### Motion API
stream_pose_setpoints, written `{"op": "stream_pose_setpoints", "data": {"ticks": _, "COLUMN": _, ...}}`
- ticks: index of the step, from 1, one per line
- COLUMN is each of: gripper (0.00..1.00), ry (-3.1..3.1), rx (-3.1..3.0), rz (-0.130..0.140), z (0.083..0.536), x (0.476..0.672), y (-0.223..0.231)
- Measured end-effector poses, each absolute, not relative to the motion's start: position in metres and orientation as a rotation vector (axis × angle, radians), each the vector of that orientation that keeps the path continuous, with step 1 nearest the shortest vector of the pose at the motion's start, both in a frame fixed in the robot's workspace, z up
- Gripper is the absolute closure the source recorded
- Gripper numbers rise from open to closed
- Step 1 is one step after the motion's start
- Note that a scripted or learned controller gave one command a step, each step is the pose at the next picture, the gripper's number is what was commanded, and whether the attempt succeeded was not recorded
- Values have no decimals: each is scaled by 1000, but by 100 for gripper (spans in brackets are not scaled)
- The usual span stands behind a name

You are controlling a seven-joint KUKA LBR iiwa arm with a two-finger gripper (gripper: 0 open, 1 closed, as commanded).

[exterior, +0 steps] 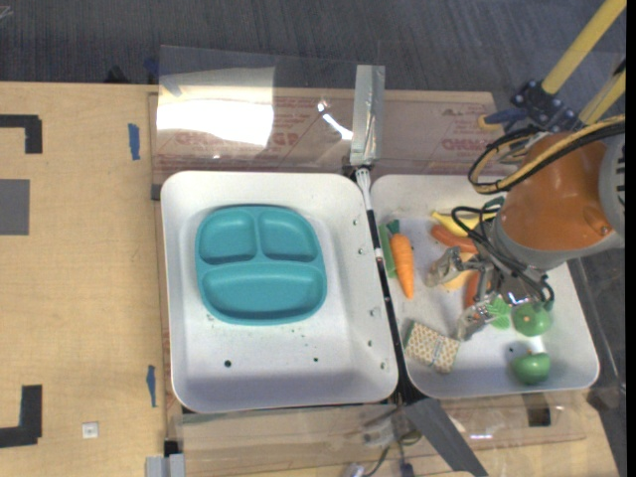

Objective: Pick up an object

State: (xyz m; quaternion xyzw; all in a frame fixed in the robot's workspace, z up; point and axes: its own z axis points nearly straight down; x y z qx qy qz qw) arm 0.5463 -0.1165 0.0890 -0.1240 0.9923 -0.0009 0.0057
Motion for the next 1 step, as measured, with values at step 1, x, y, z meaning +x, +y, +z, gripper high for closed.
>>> {"op": "stream_pose_setpoints", "data": {"ticks": 1, "gripper": 100, "ry": 3091, "rx": -387, "rz": -7, "z": 102, "x": 551, "y": -115}}
